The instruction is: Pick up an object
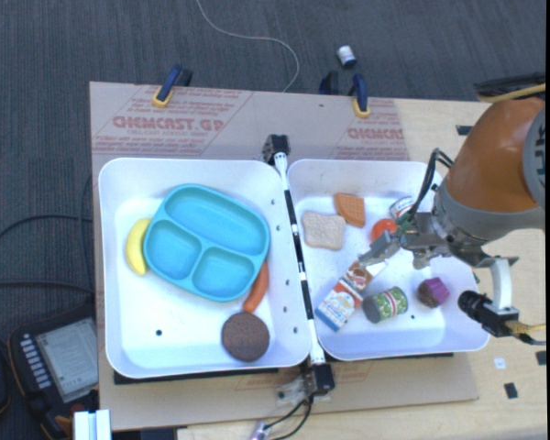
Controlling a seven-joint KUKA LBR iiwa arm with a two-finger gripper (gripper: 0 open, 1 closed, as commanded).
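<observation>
Your likeliest target, the carton (pixel 341 299), lies in the right bin (pixel 385 343) beside the can (pixel 385 303), with the end effector (pixel 381 251) just above it, released, holding nothing, so you're mid-approach: descend, then clamp.

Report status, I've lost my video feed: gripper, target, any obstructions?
Gripper low in right bin, over the carton. Nothing seen between fingers. Green can, purple piece, toast slice crowd close around.
</observation>
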